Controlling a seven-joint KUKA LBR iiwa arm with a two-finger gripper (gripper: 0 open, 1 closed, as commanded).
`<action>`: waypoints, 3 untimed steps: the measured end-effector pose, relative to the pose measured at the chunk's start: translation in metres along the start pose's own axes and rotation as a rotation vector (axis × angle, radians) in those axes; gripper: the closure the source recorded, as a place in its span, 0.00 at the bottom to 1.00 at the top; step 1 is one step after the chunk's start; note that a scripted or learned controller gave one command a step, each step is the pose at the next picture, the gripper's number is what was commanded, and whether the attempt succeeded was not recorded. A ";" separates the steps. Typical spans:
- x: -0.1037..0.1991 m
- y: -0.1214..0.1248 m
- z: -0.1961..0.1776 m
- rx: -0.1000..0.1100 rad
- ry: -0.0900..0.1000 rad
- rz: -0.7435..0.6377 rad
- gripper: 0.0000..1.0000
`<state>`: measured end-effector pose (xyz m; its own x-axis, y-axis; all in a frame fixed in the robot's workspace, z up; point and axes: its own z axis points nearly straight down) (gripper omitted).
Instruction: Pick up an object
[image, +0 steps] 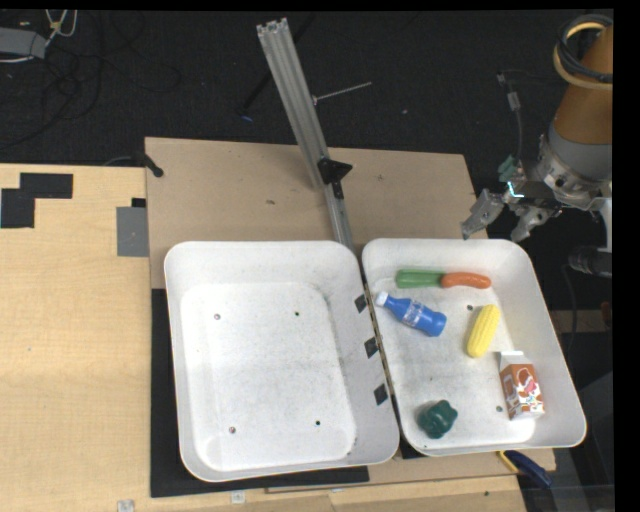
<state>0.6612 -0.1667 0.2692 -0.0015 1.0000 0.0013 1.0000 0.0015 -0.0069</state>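
The right bin (545, 300) holds several objects: a toy carrot with a green top (443, 280), a blue bottle (412, 314), a yellow corn cob (482, 330), a small brown and white carton (521, 388) and a dark green lump (437, 419). My gripper (505, 219) hangs above the bin's far edge, behind the carrot. Its two fingers are spread apart with nothing between them.
The left bin (262, 355) lies beside the right one, their rims meeting in the middle. A slanted aluminium rail (303, 125) rises behind the bins. The bench has a light wooden surface (70, 350) to the left.
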 end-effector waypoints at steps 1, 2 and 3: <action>0.000 0.001 -0.003 -0.004 -0.001 -0.003 0.00; 0.007 0.000 0.061 0.001 0.000 -0.005 0.00; 0.009 0.001 0.126 0.002 0.000 -0.005 0.00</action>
<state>0.6614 -0.1575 0.1436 -0.0063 1.0000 0.0018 0.9999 0.0063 -0.0089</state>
